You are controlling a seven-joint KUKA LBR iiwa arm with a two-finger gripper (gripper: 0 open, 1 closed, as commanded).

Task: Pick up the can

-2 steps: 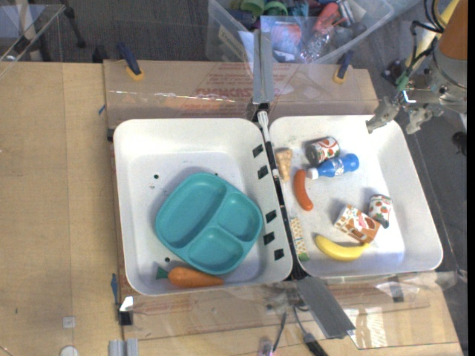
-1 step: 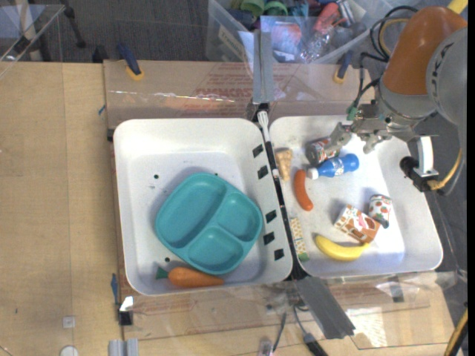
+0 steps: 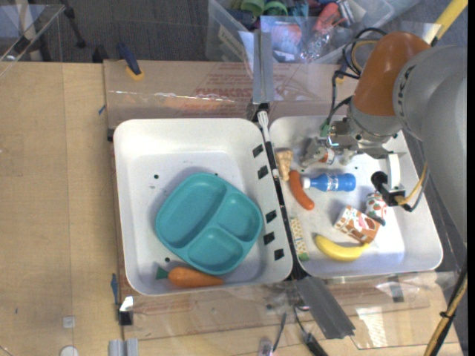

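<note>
Two white bins sit side by side; in the right one the gripper hovers far-left, jaw state indiscernible, the can unidentifiable, no pickup evident.

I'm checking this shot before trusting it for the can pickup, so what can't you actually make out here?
- The pincer: its tips are blurred amid clutter in the camera view; open or shut unreadable.
- The can: too small and blurred to identify there.
- The carrot: partly hidden under the teal plate.
</note>
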